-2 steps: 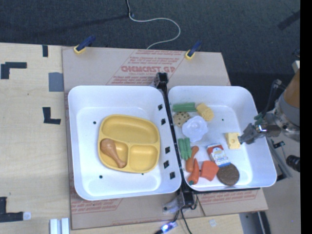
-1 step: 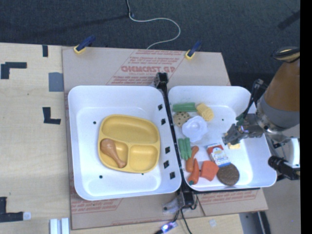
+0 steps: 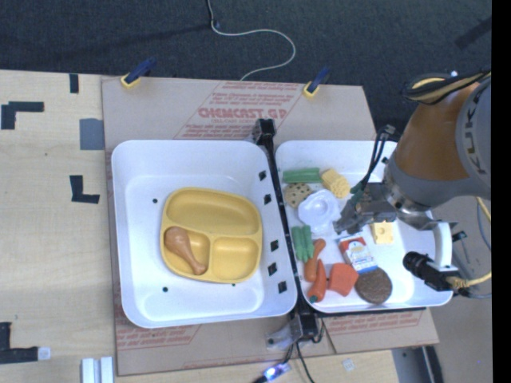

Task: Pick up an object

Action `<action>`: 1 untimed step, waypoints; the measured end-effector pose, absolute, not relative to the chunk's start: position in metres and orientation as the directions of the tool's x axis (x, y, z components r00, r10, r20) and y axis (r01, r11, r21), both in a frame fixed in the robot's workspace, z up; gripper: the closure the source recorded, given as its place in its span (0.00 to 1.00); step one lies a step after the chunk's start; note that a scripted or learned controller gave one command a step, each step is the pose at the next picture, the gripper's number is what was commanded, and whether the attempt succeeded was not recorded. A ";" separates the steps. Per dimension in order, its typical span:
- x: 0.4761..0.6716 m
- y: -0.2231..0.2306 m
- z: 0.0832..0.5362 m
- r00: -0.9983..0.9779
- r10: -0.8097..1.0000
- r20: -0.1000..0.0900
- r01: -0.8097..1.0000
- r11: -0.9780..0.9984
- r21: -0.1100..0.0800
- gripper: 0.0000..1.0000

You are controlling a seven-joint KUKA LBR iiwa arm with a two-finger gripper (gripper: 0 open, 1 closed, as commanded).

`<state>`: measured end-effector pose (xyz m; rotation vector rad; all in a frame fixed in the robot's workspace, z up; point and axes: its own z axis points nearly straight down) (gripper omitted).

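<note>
Left bin (image 3: 132, 238): holds a yellow plate (image 3: 212, 234) with three parts; a toy chicken leg (image 3: 188, 248) lies in the part at 8 o'clock, lying flat, well apart from the arm.
Right bin (image 3: 415, 292): crowded with toy food, packed close, so little bare floor for fingers to slip in.
Toys near the middle wall: green bar (image 3: 301, 175) at 11 o'clock, cookie (image 3: 296, 194) just under it, green stick (image 3: 302, 241) lower, carrots (image 3: 317, 274) at 7 o'clock.
Toys in the middle: corn (image 3: 335, 184), clear cup (image 3: 318, 211), red-and-white carton (image 3: 359, 253), red block (image 3: 343, 278), brown round biscuit (image 3: 373, 286), cheese cube (image 3: 383, 232).
Gripper (image 3: 357, 213): hangs low over the middle of the right bin, just beside the clear cup and above the carton.
Jaws: dark and small from up here, so cannot tell whether spread or pressed together; nothing seen pinched.
Thing to pick: probably the cup or the carton, closest to the gripper.
Watch out: close neighbours may get bumped.
</note>
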<state>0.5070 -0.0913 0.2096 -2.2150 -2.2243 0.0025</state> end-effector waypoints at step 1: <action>0.519 -0.041 0.226 -0.005 1.000 0.001 1.000 0.005 -0.001 1.00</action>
